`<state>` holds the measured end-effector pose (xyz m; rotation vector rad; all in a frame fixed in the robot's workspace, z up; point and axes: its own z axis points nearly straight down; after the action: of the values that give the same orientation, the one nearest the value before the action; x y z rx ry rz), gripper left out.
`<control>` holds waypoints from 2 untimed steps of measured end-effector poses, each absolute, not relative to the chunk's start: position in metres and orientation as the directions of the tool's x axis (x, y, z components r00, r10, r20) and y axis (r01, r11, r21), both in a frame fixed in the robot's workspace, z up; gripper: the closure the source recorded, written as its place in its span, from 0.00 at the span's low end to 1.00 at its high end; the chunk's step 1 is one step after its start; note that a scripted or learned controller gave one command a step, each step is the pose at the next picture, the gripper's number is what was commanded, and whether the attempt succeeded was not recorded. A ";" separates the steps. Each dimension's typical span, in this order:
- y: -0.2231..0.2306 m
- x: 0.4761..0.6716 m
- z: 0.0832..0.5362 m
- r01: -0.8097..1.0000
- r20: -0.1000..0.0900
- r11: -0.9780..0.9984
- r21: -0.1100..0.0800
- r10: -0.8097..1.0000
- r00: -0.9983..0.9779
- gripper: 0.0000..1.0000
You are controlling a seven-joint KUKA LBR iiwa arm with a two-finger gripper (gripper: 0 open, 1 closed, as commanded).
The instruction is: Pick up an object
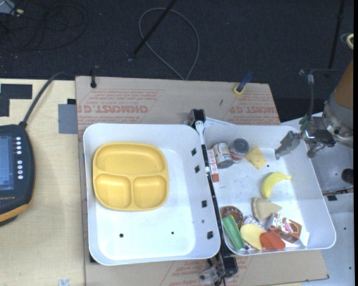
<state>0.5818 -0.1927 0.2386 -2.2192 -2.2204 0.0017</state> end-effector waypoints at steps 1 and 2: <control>-0.204 0.598 0.117 1.000 0.003 0.001 -0.011 1.000 -0.001 0.00; -0.177 0.578 0.086 1.000 0.002 0.000 -0.004 1.000 0.000 0.00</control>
<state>0.5776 -0.1767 0.0862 -2.2182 -2.2188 0.0025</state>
